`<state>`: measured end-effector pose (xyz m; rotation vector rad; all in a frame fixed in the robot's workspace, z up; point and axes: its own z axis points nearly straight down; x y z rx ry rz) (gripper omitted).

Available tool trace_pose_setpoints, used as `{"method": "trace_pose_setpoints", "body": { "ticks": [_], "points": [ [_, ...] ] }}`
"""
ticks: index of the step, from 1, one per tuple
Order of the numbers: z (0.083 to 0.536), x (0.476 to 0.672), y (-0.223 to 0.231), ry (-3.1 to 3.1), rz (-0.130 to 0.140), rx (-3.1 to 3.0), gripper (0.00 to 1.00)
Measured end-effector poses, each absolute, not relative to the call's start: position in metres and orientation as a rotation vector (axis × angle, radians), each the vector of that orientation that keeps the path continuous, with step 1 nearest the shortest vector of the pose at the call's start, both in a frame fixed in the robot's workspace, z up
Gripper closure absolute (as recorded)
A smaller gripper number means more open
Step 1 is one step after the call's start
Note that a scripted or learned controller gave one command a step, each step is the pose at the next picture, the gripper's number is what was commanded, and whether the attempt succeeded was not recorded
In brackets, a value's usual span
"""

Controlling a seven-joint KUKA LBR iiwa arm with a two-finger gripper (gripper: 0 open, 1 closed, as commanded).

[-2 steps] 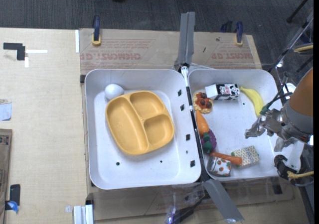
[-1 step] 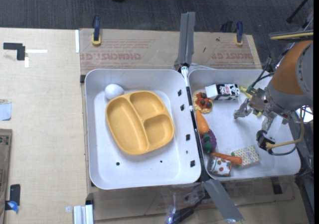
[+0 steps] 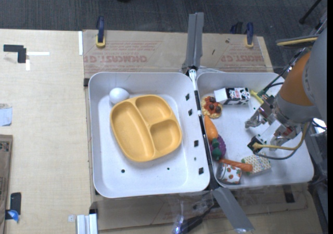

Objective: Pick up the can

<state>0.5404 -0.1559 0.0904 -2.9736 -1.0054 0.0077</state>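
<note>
Can (image 3: pixel 229 174) is lying in the near corner of the right bin (image 3: pixel 296 176), pressing against a toy carrot (image 3: pixel 238 165). Crowding here is threatening the pick: descending fingers risk catching the carrot or the bin wall, and the can rolling free. Farther back, the gripper (image 3: pixel 254 134) is hovering with its fingers spread apart, gripping nothing, well apart from the can.

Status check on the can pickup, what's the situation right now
Pincer low over right bin, nothing seen in it. Can on its side at bin's front-left corner, untouched. Carrot resting against can, may crowd the grasp.
</note>
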Motion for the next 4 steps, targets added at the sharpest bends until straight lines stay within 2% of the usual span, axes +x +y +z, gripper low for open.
{"method": "trace_pose_setpoints", "body": {
  "ticks": [1,2,3,4],
  "points": [
    [0.191,0.575,-0.080,-0.929,0.006,-3.001,0.00],
    [0.109,0.506,-0.196,-1.048,0.007,-2.959,0.00],
    [0.174,0.595,-0.153,-0.494,0.006,-3.102,0.00],
    [0.090,0.575,-0.170,-0.318,0.009,-3.124,0.00]
  ]
}}
